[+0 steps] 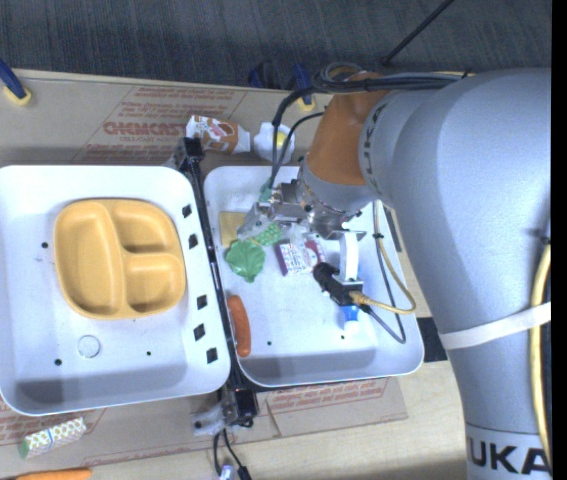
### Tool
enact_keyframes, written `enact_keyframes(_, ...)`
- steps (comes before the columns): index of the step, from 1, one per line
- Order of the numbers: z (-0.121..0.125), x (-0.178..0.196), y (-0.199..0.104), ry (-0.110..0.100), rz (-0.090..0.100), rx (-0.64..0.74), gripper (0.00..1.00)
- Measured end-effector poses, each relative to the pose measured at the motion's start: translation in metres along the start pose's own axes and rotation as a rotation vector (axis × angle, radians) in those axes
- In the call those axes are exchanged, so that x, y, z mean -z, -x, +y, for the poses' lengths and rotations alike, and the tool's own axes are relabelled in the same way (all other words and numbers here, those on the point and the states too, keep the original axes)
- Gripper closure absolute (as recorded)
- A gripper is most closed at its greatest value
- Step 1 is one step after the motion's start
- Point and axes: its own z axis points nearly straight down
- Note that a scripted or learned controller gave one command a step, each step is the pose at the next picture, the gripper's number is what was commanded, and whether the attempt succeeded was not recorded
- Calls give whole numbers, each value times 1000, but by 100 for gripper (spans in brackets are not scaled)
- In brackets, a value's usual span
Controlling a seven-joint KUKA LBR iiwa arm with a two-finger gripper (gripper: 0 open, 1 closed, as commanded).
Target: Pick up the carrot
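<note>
Blocking the right bin's (393,353) far side, arm (463,168); end effector (281,208) spread unreadable; carrot (240,325) exposed.

We could not tell how the hand (281,206) stood, the arm's wrist covering it. The arm (463,218) hid the right bin's (313,363) far corner, and its base ran off the frame.

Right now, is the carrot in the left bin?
No, the carrot lies in the right bin, against its left wall.
</note>
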Motion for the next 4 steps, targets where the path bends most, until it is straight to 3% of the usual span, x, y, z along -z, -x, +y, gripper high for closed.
enact_keyframes(1,35,91,-59,1,1,-13,0)
enact_keyframes(2,32,382,-79,2,0,-71,0)
enact_keyframes(3,32,392,-80,-2,-1,-62,100)
enact_keyframes(4,30,282,-103,-3,-1,-197,100)
